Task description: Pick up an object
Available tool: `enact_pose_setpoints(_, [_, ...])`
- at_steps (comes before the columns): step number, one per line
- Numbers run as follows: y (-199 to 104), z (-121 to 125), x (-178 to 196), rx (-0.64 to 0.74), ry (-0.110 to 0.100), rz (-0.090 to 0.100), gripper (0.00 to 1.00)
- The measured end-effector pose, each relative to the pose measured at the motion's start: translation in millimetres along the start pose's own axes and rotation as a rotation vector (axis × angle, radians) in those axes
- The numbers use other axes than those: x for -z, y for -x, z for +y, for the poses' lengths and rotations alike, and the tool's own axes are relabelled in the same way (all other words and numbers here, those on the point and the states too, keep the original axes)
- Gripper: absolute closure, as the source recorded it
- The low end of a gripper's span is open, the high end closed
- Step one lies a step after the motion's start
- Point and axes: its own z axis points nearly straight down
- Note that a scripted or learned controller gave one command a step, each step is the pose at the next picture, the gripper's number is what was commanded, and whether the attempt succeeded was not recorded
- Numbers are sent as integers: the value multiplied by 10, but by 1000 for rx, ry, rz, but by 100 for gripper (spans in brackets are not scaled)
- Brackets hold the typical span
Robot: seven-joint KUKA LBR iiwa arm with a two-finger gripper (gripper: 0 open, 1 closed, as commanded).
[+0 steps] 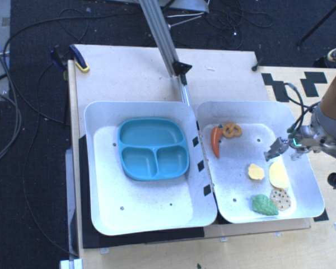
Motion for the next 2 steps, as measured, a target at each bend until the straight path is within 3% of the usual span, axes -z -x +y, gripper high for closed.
enact_pose_setpoints(1, [0,4,5,0,1,0,0])
enact_pose_setpoints(2, [-9,-74,-608,-2,-4,1,0])
